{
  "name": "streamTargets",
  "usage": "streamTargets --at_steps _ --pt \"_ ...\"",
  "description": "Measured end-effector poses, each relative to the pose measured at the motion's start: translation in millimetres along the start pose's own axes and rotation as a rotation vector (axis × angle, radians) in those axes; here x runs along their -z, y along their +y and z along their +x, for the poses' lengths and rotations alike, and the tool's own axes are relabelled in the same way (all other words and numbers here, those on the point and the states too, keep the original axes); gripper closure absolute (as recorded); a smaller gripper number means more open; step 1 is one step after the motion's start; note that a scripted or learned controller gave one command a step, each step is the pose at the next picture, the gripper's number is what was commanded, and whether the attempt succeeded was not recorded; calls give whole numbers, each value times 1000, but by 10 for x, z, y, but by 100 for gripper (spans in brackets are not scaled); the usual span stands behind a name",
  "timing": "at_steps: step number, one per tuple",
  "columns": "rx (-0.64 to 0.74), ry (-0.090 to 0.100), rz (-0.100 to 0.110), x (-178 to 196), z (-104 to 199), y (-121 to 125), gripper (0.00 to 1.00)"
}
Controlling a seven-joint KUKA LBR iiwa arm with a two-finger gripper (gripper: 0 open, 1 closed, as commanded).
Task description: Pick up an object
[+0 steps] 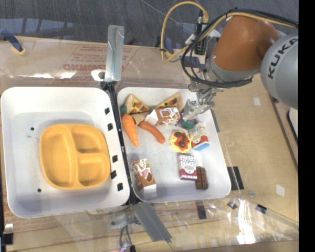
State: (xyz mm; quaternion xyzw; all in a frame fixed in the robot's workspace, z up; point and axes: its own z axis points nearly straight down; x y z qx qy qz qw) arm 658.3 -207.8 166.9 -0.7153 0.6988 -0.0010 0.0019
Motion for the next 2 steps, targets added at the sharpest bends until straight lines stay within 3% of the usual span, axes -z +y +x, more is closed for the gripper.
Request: streamTargets --at_steps 1,2 --pt "481 -1 -1 243 -66 0 100" --pt "1056 0 3 257 -174 -8 100"
